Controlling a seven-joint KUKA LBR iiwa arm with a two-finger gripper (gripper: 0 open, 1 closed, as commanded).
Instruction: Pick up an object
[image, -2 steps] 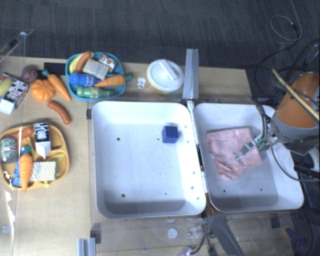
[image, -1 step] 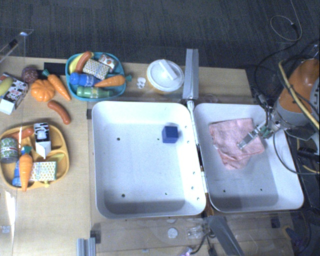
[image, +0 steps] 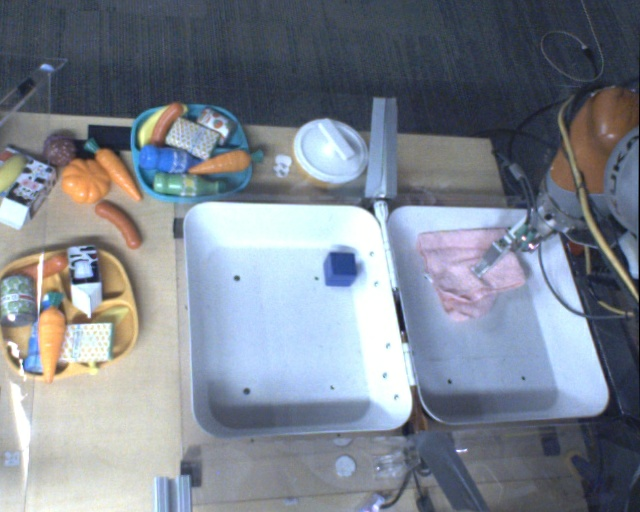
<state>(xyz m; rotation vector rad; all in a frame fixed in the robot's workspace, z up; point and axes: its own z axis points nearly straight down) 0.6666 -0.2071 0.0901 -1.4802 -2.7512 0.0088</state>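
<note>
Gripper (image: 492, 262) down low in right bin (image: 570, 380), tips touching pink cloth (image: 462, 272), looks nearly closed, pinching small fold maybe, hard to tell for sure
Pink cloth lying flat, crumpled, near back of right bin
Blue block (image: 341, 267) alone in left bin (image: 250, 380), well apart
Best way: squeeze thick fold, not thin edge; lift slow and straight up; watch for cloth slipping out
</note>
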